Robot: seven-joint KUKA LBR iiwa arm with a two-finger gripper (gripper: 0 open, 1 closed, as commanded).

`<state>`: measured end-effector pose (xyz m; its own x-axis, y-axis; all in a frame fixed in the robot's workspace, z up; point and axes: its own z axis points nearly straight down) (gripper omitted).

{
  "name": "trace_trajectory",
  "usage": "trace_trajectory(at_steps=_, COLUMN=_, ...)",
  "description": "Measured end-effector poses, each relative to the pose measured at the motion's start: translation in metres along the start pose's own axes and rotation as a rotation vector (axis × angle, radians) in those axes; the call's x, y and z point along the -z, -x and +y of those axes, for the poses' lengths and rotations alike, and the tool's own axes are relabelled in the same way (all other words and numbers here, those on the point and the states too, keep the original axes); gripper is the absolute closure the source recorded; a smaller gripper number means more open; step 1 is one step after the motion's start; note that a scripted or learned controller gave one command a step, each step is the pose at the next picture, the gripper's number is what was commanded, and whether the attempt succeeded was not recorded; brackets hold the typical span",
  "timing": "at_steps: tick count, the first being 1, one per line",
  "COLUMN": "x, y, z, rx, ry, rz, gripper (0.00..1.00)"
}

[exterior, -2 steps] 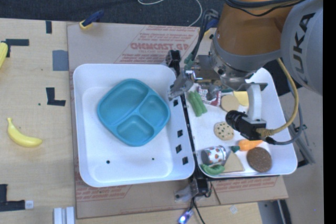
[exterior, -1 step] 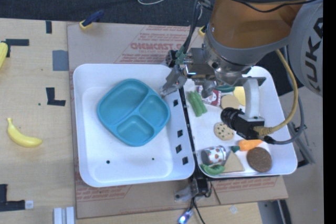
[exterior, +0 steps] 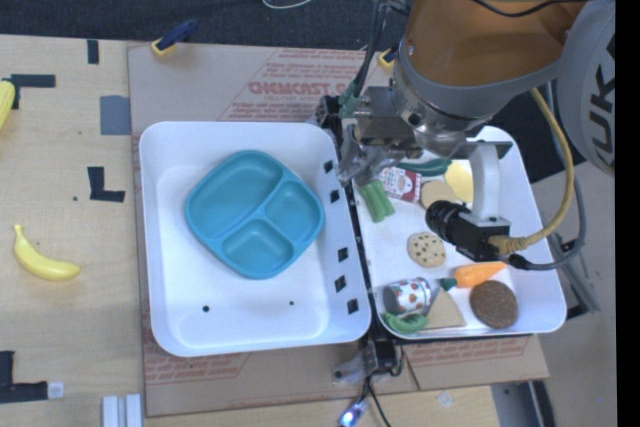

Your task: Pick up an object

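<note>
My gripper (exterior: 362,163) hangs over the divider between the two bins, at the right bin's upper left corner. Just below it lies a green cylinder (exterior: 377,203), with a red and white packet (exterior: 401,183) beside it. I cannot tell whether anything is held. The right bin (exterior: 540,245) also holds a yellow piece (exterior: 458,181), a chocolate-chip cookie (exterior: 427,249), an orange carrot (exterior: 478,273), a brown round patty (exterior: 494,304), a tan slice (exterior: 447,313), a small red and white item (exterior: 408,295) and a green piece (exterior: 403,323).
The left bin (exterior: 170,315) holds a blue divided plate (exterior: 255,213). A banana (exterior: 40,260) lies on the bench at the left, and a yellow clamp (exterior: 175,37) sits at the back. The arm's grey and orange body (exterior: 500,5) covers the right bin's far side.
</note>
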<state>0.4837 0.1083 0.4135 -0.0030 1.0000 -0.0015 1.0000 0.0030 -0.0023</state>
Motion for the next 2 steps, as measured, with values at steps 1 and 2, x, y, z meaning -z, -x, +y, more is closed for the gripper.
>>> trace_trajectory(at_steps=1, x=-0.1, y=-0.017, z=-0.001, rx=-0.001, ry=-0.009, rz=-0.002, gripper=1.0)
trace_trajectory(at_steps=2, x=-0.008, y=-0.068, z=0.0, rx=0.005, ry=0.009, rz=0.005, gripper=1.0)
